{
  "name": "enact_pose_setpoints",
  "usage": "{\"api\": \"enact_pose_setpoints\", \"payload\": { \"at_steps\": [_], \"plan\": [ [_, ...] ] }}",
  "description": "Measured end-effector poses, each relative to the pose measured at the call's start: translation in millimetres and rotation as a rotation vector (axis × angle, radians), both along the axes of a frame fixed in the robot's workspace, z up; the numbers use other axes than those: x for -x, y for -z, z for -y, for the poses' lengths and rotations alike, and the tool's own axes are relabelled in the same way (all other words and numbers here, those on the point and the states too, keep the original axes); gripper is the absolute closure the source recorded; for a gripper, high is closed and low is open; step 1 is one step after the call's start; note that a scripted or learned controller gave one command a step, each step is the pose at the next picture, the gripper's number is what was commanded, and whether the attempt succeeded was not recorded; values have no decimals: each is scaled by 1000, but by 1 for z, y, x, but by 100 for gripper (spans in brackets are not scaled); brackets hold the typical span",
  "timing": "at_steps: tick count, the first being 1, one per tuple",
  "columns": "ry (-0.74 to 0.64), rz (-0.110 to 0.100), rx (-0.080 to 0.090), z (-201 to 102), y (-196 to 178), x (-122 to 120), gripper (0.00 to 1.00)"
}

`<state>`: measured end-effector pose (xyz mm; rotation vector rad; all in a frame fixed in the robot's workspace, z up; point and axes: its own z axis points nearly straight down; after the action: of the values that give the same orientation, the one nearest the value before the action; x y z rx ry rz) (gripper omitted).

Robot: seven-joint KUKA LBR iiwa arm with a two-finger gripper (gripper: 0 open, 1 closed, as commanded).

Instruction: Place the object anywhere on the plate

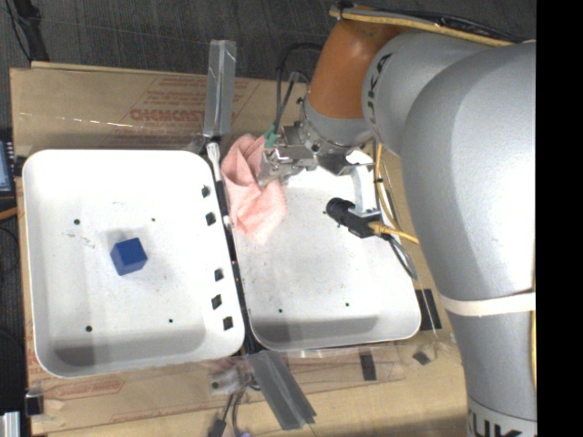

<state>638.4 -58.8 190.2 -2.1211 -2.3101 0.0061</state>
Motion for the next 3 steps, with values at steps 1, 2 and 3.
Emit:
{"api": "enact_pose_setpoints", "payload": {
  "at_steps": [1, 2, 3],
  "plan": [
    [-8, 1, 0, -1, -40, 0, 100],
    [-413, -1, -1, -41, -41, 14, 100],
    [-820, -1, -4, -81, -31, 31, 100]
  ]
}}
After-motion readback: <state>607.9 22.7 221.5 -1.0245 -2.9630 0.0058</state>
